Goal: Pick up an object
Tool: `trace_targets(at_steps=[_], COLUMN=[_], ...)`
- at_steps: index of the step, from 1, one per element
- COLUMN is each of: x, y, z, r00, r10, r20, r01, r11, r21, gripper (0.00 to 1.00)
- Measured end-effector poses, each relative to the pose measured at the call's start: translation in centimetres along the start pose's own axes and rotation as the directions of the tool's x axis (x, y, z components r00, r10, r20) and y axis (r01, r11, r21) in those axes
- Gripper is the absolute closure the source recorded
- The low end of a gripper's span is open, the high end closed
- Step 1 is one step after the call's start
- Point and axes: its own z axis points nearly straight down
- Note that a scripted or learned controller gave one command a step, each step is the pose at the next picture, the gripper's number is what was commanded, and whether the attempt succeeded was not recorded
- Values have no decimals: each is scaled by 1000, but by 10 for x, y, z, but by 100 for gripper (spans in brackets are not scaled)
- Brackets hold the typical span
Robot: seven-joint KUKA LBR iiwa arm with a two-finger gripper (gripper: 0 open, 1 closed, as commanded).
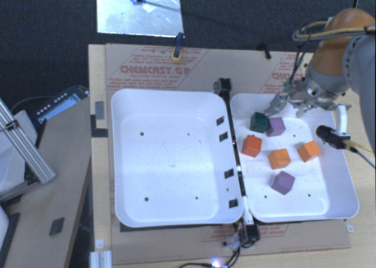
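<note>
The gripper (292, 103), its open-or-closed state indeterminate, hovers above the far side of the right bin (338, 202), where the dark green cube (259, 122), likely light, rigid and non-fragile, should be grasped across two opposite flat faces.

Bright, even overhead light. The two white bins (170, 214) look nearly washed out, with soft, faint shadows beside the blocks. A foil sheet (140, 2) beyond the bench's far edge glares. Focus is slightly soft throughout; the dark surrounding floor shows little detail.
</note>
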Motion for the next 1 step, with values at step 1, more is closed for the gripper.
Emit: trace_targets(at_steps=[1], x=[44], y=[-8], z=[34], r00=[1000], r10=[-8], r20=[0], r01=[8], r11=[1000], r21=[-21], gripper=[0])
